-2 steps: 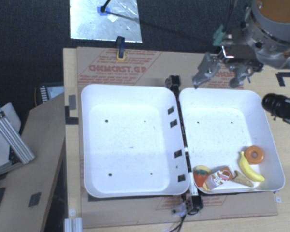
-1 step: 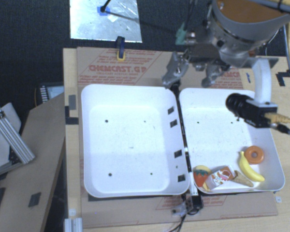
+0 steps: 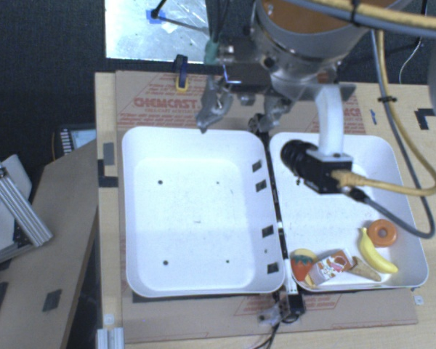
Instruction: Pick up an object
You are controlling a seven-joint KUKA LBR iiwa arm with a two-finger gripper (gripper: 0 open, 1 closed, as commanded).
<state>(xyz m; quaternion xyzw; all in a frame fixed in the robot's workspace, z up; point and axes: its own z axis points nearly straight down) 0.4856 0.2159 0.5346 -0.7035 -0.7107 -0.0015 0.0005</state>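
While the end effector (image 3: 236,118) hovers at the far edge betw. the two shallow white plastic bins (image 3: 189,282), fingers spread, nothing held, pick not yet begun. Candidate objs. lie in right bin's near corner: yellow plastic banana (image 3: 376,253), orange round fruit (image 3: 382,232), red-white packet (image 3: 328,267).

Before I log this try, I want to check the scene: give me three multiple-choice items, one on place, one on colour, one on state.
1. Where do the objects lie?
A. right bin, near corner
B. left bin, middle
C. on the cardboard

2. What colour is the banana?
A. green
B. yellow
C. blue

3. Where is the gripper?
A. down among the objects
B. up at the bins' far edge
C. outside the bench

Answers:
1 A: the banana and its neighbours crowd the right bin's near corner.
2 B: it is plainly yellow.
3 B: the gripper hangs at the far rim.
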